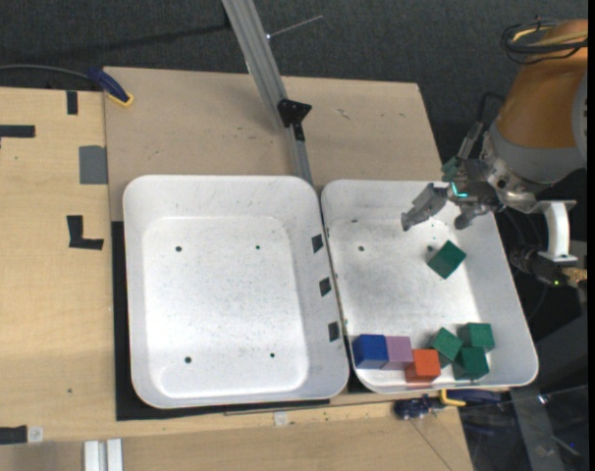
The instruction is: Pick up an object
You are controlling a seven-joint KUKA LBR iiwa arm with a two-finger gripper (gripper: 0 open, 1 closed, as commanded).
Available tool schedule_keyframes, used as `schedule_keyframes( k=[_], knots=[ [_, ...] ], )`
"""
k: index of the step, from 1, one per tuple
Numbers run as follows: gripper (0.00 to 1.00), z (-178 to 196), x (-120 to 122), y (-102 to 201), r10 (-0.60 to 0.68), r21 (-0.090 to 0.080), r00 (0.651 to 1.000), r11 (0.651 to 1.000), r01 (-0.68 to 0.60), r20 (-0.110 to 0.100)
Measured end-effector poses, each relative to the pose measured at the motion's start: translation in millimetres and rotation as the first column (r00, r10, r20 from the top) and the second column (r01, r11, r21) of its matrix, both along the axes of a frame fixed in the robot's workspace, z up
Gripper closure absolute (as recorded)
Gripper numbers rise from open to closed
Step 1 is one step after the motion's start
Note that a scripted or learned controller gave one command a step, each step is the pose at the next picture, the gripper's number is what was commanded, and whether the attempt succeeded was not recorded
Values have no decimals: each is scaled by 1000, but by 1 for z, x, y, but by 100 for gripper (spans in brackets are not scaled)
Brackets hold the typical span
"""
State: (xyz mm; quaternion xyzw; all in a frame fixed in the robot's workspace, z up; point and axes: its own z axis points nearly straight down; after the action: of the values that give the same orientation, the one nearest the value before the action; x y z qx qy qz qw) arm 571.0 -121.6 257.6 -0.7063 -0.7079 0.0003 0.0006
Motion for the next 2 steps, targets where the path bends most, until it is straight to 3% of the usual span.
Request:
schedule_keyframes(
  k=[2],
  knots=[
    [0,-111,2,2,-1,0,1000,1000,1,-8]
  ],
)
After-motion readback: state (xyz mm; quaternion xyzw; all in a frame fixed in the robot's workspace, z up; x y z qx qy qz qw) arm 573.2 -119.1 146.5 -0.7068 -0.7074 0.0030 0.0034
